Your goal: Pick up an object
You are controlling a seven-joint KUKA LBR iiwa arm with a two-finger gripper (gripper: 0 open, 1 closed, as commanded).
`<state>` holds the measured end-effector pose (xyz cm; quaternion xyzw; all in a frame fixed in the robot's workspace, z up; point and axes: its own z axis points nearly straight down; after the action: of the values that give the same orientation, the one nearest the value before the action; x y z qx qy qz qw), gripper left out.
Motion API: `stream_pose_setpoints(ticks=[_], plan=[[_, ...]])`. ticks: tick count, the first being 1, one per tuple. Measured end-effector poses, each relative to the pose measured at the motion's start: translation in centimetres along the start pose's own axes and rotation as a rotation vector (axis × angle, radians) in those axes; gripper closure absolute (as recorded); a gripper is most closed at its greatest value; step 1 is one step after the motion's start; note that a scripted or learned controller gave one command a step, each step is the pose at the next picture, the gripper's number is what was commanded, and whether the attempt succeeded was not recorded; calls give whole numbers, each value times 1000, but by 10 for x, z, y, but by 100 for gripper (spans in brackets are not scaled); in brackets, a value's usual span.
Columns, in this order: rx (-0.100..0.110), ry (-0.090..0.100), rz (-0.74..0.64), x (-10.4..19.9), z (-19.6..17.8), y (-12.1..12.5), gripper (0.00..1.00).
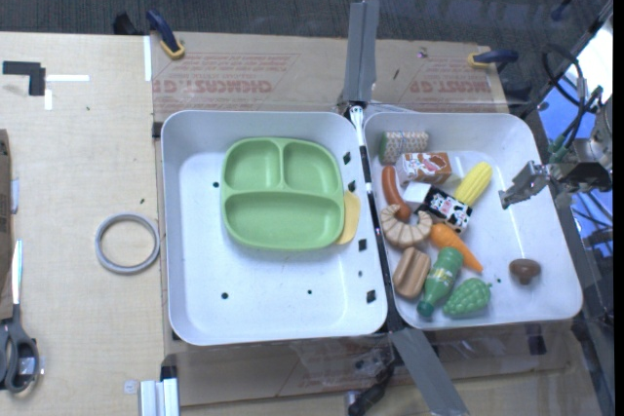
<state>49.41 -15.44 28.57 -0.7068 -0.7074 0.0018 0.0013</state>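
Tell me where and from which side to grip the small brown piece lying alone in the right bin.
Probably straight from above, closing across the middle of the small brown piece. It is a rounded lump lying low on the right bin's floor, apart from the pile of toy food, so fingers have room on either side. The near wall sits close, so a side approach looks poorer.

Two white bins (pixel 185 307); one green divided plate (pixel 283 193); about ten toy foods (pixel 439 209); one tape ring (pixel 127 242); two clamps (pixel 166 32).

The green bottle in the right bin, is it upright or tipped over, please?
Tipped over: the green bottle lies flat on the right bin's floor.
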Motion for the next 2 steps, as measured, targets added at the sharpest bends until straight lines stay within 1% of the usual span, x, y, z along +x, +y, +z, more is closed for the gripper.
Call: stream_pose_setpoints(ticks=[1,2], plan=[[0,2,-276,42,154,-1,0],[-7,0,-301,35,193,24,0]])
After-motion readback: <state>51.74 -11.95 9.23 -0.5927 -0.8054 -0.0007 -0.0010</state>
